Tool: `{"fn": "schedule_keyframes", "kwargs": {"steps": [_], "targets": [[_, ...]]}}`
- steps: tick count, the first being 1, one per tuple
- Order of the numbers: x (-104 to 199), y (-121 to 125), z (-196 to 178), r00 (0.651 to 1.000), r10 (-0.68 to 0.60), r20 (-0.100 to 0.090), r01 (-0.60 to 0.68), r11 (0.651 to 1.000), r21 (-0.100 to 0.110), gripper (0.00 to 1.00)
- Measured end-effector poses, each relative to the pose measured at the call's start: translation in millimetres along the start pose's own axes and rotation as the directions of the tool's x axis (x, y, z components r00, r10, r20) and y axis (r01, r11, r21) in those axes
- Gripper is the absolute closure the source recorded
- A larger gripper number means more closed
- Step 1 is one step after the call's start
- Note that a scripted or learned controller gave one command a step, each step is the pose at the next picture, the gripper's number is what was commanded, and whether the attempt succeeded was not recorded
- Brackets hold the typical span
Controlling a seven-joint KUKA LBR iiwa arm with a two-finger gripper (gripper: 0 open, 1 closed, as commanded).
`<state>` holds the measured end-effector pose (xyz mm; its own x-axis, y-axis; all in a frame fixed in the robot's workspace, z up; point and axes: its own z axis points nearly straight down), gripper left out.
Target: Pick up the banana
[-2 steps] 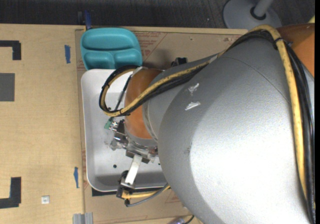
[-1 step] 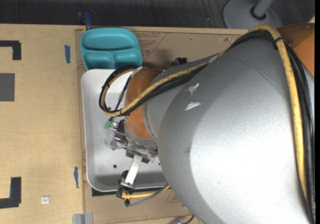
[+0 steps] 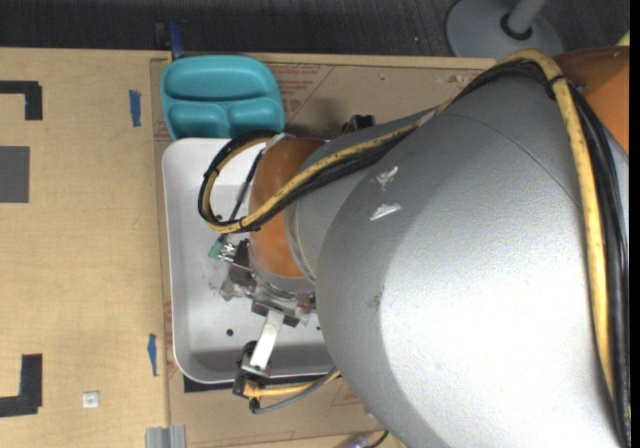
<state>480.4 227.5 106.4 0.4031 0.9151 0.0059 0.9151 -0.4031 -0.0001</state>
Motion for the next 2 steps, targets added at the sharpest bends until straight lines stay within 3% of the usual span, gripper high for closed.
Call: {"fn": "schedule_keyframes", "kwargs": {"steps": [1,2], "targets": [[-13.6,4.9,-57.6,0.775,-0.632,0.005,0.632,0.775,0.003,0.0],[-9.5,1.7,12.6,0.906,-0.423,0.006,0.423,0.906,0.007,0.0]]}}
